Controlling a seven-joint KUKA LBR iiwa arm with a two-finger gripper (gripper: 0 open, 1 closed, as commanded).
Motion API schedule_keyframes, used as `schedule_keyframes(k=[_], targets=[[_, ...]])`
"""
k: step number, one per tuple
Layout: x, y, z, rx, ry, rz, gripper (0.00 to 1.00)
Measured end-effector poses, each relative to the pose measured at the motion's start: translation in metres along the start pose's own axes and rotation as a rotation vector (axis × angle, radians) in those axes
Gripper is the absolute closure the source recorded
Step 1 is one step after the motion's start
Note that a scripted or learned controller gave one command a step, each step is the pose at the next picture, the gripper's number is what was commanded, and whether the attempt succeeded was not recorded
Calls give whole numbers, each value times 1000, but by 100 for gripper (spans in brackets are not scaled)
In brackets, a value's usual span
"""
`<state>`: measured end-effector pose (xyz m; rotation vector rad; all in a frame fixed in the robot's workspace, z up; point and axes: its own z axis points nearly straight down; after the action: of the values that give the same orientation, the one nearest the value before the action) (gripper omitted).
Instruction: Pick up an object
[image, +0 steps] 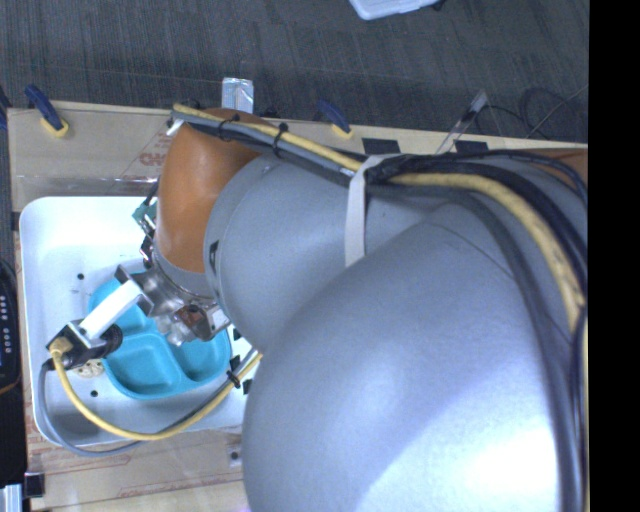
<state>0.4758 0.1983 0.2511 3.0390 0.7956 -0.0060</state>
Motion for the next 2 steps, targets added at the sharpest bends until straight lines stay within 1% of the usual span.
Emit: schedule_keyframes(k=[1, 2], targets=[[0, 3, 0, -2, 0, 5, 0], [1, 2, -8, -4, -4, 1, 100]])
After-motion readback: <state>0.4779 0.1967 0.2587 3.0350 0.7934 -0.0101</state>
